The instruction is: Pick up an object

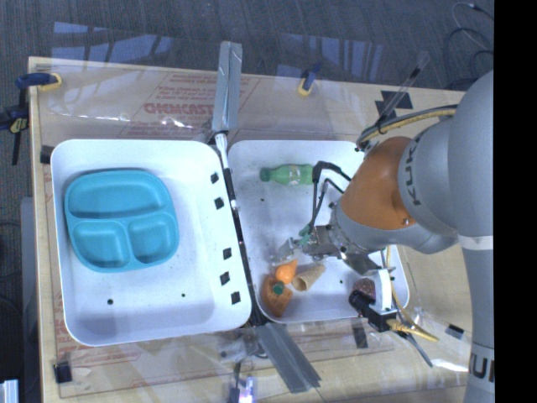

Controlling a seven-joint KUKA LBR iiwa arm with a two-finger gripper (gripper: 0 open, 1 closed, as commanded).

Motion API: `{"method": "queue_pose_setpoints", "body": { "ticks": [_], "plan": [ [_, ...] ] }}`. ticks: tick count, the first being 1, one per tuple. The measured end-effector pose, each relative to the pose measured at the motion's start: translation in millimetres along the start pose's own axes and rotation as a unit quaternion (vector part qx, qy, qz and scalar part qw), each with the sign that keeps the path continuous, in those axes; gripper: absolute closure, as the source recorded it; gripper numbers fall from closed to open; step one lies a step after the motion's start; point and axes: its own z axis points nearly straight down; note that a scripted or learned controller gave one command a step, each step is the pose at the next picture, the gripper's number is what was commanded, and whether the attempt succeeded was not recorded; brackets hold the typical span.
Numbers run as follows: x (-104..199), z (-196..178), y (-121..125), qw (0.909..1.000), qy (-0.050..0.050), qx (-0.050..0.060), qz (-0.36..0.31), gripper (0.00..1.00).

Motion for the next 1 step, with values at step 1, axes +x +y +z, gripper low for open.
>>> {"method": "queue_pose_setpoints", "body": {
  "ticks": [1],
  "plan": [
    [-0.9,-6.2,0.5,1.0,0.0,0.002,-0.003,1.0]
  ]
}}
